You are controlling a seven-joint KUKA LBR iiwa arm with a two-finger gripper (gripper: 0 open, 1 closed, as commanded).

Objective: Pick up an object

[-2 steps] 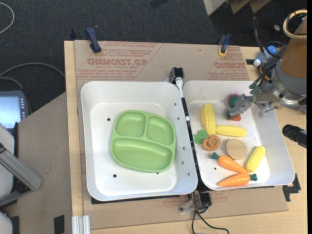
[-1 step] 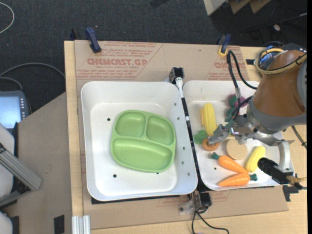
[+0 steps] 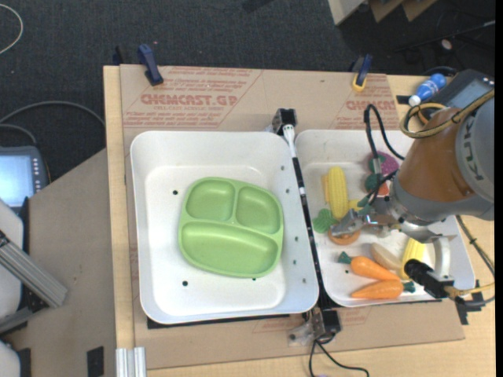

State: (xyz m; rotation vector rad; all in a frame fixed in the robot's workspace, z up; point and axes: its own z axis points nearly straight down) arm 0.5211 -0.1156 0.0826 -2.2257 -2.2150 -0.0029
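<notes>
The right bin [image 3: 464,277] holds several toy foods: a yellow corn cob [image 3: 336,191], a small green piece [image 3: 322,221], an orange round piece [image 3: 346,239], two carrots [image 3: 371,268] [image 3: 379,290], a beige piece [image 3: 385,255], a yellow piece [image 3: 412,251] and a purple bunch [image 3: 385,164]. My gripper [image 3: 351,226] reaches in from the right and sits low in the bin's middle, just below the corn and right above the orange round piece. The arm's body hides the bin's right half.
The left bin [image 3: 149,234] holds a green divided plate [image 3: 231,226]. A black divider rail [image 3: 301,203] runs between the bins. Cables loop over the arm near the bin's far right corner. Blue clamps [image 3: 149,63] sit on the bench's far edge.
</notes>
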